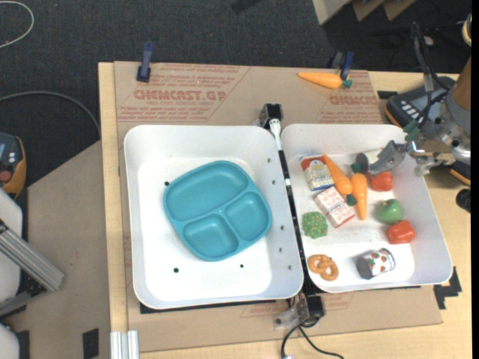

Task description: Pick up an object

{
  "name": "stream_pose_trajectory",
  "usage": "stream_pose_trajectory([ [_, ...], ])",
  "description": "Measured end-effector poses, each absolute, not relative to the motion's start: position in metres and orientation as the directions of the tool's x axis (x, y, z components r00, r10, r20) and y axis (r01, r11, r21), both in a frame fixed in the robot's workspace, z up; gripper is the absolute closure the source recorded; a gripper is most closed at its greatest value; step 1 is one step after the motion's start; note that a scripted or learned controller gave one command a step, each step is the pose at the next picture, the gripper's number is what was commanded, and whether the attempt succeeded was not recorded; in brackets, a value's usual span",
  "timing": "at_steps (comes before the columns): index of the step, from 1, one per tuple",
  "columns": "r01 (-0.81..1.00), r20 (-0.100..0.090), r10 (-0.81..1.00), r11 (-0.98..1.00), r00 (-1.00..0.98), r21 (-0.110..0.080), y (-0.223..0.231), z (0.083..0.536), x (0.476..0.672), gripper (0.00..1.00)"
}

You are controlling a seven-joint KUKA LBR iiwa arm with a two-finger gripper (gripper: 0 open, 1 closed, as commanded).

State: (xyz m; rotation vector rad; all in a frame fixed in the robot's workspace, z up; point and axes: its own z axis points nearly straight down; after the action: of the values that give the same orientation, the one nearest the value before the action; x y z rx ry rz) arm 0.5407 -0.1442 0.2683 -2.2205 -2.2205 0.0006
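while a red tomato (382,182) lies near the right bin's (438,223) far edge, beside two carrots (352,185), the gripper (395,155) hovers just above it; whether its pincer is wide or narrow, i cannot tell. a blue divided plate (216,209) sits in the left bin (142,200).

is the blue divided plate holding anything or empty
Empty. The blue plate in the left bin shows bare compartments; the toy food all lies in the right bin.
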Motion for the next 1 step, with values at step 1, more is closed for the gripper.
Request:
stream_pose_trajectory([
  [1,1.000,0.001,1.000,0.007,-0.007,0.008,-0.0825,0.3398,0.5134,0.00],
])
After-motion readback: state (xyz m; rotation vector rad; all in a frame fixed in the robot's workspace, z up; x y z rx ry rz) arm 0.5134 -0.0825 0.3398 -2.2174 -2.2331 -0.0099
